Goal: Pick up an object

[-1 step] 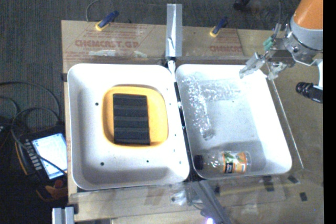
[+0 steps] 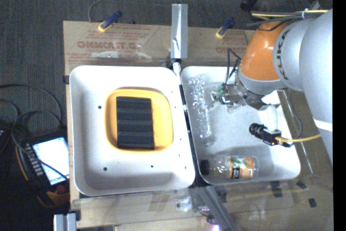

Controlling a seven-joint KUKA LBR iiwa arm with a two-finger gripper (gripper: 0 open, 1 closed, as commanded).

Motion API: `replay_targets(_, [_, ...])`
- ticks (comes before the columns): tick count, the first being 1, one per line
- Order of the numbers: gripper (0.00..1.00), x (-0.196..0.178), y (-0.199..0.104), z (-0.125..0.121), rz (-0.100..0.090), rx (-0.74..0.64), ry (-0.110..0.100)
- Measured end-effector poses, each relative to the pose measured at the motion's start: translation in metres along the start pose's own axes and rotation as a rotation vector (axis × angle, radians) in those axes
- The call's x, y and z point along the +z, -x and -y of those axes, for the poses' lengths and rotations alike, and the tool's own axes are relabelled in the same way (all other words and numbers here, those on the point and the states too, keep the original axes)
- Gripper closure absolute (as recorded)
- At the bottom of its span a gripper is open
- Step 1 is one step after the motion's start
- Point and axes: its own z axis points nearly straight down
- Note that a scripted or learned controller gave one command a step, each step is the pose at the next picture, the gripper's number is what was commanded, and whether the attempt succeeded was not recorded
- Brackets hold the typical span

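Claw above the right bin, with two bottles lying below and beside it.
The grey arm point(image 2: 303, 57), with its orange band, reaches in from the right and sets the claw point(image 2: 230, 93) over the far part of the right bin point(image 2: 240, 135); whether the claw is spread or pressed together cannot be told, as the wrist hides it. A crumpled clear bottle point(image 2: 199, 111) lies along that bin's left wall, just left of the claw. A labelled bottle point(image 2: 232, 166) with a dark cap lies on its side against the near wall, well apart from the claw. The left bin point(image 2: 86, 159) holds a yellow tray point(image 2: 111, 116) carrying a black ridged block point(image 2: 135, 123). Both bins rest on the worktop point(image 2: 75, 40).
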Motion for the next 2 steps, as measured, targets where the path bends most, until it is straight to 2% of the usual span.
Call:
replay_targets(1, [0.00, -0.038, 0.006, -0.019, 0.003, -0.209, 0.002])
replay_targets(2, [0.00, -0.030, 0.050, 0.085, 0.003, -0.127, 0.001])
